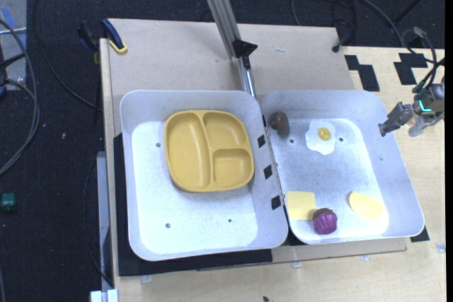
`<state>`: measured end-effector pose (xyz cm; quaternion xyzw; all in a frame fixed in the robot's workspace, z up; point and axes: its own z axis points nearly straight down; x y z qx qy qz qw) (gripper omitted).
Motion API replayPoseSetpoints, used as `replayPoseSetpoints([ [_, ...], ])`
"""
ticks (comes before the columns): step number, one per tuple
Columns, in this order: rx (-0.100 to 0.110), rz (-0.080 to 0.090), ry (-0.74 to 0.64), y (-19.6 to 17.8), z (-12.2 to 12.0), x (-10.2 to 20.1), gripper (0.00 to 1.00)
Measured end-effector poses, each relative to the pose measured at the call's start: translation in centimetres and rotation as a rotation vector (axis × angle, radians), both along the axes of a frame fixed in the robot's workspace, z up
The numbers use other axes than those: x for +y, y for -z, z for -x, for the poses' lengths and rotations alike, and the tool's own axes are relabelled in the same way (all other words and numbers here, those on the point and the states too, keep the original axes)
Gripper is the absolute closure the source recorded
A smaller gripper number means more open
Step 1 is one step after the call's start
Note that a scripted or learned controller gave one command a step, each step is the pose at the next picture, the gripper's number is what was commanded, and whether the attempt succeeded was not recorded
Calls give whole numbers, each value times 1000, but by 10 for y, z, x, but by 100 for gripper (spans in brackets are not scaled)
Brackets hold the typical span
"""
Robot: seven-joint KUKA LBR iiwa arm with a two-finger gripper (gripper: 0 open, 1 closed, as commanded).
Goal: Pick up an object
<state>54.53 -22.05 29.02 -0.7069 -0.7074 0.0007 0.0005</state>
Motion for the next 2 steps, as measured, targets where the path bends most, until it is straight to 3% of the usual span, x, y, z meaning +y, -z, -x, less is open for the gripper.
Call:
replayPoseSetpoints([
  [1,-2,1,0,-1,0,0,0],
  [2,3,-1,1,63,2,-1,0],
])
